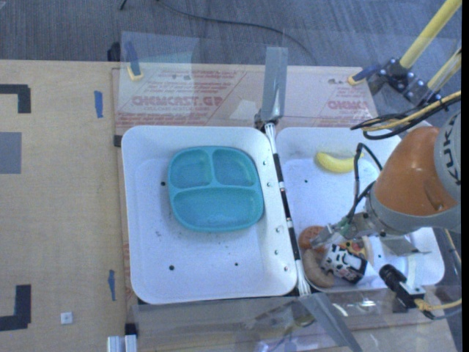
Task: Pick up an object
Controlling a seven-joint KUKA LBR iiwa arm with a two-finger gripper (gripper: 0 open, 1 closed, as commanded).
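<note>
My gripper (335,239) is low in the near-left corner of the right bin (410,270), under the grey arm with its orange band. It sits right over a small cluster of objects. A black-and-white patterned toy (344,262) lies just below it. A brown ring-shaped piece (315,271) rests against the bin's left wall, and a reddish-pink item (311,235) lies beside the gripper's left side. Whether anything is held cannot be made out. A yellow banana (334,161) lies at the far side of the same bin, apart from the gripper.
The left bin (146,270) bears a teal divided plate (215,188) in its far half. A divider wall (282,204) runs between the bins. Black cables hang off the arm above the right bin. Clear plastic sheets edge the bench at the front and back.
</note>
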